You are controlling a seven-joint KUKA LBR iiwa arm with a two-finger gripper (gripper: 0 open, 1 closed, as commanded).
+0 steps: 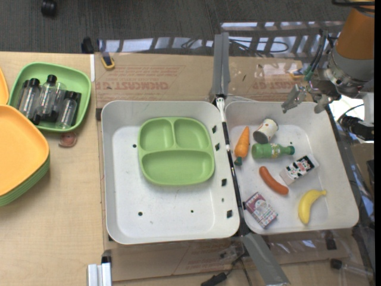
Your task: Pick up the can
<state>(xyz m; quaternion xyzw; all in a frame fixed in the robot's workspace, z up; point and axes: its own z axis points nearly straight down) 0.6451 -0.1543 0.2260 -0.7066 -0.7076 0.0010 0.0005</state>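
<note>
The arm's claw [306, 99] is hanging over the far edge of the right bin [342, 159], close to its far right corner. Its two thin fingers [291, 102] are spreading apart, so the claw is open and is carrying nothing.

The can [265, 130] is lying on its side in the far half of that bin, near the middle. It is small and cream with a dark open end. A green bottle [272, 151] is lying just beside it on the near side, and a carrot [241, 142] is sitting close on its left. A sausage [273, 180], a little milk carton [299, 167], a banana [310, 204] and a small box [260, 210] are resting closer to the near edge. The left bin [116, 177] is holding a green tray [175, 149] with three parts.

It looks like the job is only starting: the claw is getting ready to reach. Next it probably needs to slide left over the can, drop down with its fingers on both sides, and squeeze. The bottle and carrot are so close that a finger may bump them, so it should be aiming with care.
</note>
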